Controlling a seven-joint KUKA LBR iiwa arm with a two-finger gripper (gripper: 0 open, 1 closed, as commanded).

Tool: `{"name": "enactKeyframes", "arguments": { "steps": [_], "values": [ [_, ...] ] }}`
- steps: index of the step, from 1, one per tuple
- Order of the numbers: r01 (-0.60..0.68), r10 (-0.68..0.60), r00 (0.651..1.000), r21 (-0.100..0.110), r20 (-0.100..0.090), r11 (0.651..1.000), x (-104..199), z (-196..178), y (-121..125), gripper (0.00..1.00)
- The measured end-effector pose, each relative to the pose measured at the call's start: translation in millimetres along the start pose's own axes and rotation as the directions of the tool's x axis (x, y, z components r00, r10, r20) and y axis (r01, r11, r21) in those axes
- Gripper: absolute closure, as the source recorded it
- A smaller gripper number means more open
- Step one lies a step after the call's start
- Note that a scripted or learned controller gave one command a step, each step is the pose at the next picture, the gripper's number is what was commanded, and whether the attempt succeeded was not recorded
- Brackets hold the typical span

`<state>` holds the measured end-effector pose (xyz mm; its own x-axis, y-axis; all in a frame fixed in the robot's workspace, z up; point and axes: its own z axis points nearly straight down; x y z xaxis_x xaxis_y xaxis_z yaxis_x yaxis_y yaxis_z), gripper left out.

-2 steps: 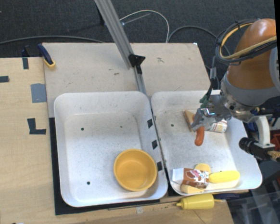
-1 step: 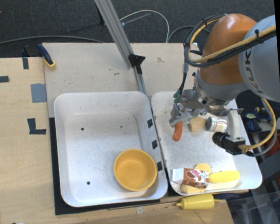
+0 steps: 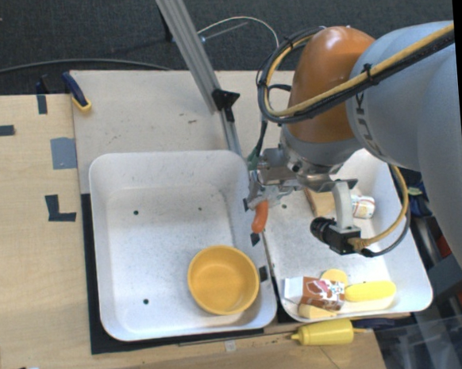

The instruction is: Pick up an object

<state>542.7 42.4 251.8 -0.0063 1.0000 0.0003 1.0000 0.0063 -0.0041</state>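
My gripper (image 3: 258, 201) hangs over the divide between the left bin (image 3: 115, 181) and the right bin (image 3: 413, 277). Its fingers are shut on a small orange stick-shaped object (image 3: 258, 217), which hangs down from the fingertips above the inner rims. A yellow bowl (image 3: 222, 279) sits upright in the left bin's near right corner. In the right bin lie a yellow banana-like piece (image 3: 372, 292), a red and brown packet (image 3: 319, 292), a tan block (image 3: 322, 203) and a small white and tan item (image 3: 363, 207). The arm hides much of the right bin's far part.
A yellow mustard bottle (image 3: 326, 333) lies on the bench just in front of the right bin. A slanted metal pole (image 3: 192, 47) rises behind the bins. A blue and yellow clamp (image 3: 77, 91) sits at the back left. Black cables loop around the wrist.
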Motion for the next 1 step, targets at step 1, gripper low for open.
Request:
{"name": "enactKeyframes", "arguments": {
  "steps": [1],
  "values": [
    [0.0, 0.0, 1.0, -0.001, 0.001, 1.0, 48.8, 18.4, 17.7, 1.0]
  ]
}}
